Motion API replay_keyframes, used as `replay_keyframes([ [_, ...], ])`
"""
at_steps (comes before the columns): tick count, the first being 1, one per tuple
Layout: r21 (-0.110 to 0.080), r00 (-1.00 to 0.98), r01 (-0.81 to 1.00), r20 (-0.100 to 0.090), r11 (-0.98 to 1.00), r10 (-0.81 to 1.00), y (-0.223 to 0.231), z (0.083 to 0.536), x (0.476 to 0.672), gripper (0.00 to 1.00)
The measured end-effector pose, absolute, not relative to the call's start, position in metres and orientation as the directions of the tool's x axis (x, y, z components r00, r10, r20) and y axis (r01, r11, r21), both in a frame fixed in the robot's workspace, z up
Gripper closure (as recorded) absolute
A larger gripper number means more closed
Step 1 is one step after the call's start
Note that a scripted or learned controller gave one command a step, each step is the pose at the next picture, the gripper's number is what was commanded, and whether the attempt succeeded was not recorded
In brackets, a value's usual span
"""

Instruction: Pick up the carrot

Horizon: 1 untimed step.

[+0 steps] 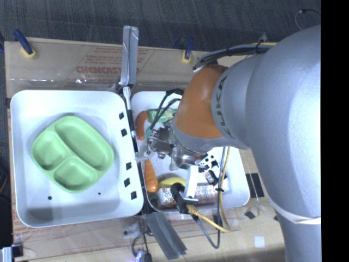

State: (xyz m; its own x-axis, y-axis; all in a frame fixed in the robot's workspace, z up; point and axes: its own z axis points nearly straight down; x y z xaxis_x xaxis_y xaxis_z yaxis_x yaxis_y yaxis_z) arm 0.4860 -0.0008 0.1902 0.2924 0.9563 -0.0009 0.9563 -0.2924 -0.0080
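The carrot (150,177) is a slim orange piece lying lengthwise along the left wall of the right bin (235,198), near its front. My gripper (153,144) hangs low in the same bin, just behind the carrot's far end and close to the left wall. The big grey wrist with its orange band (199,105) hides most of the bin's middle. Nothing is visibly held.
The left bin (32,206) holds a green divided plate (73,153). In the right bin lie a reddish-orange sausage-like piece (141,123), a green item (165,115), a yellow banana (172,183), a brown packet (203,192) and a black-and-white object (210,162). A yellow cable (210,222) trails over the front rim.
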Motion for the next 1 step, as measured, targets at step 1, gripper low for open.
replay_keyframes([
  [1, -0.008, 0.01, 1.0, 0.001, -0.01, 1.0, 0.0538, 0.1905, 0.4759, 0.0],
])
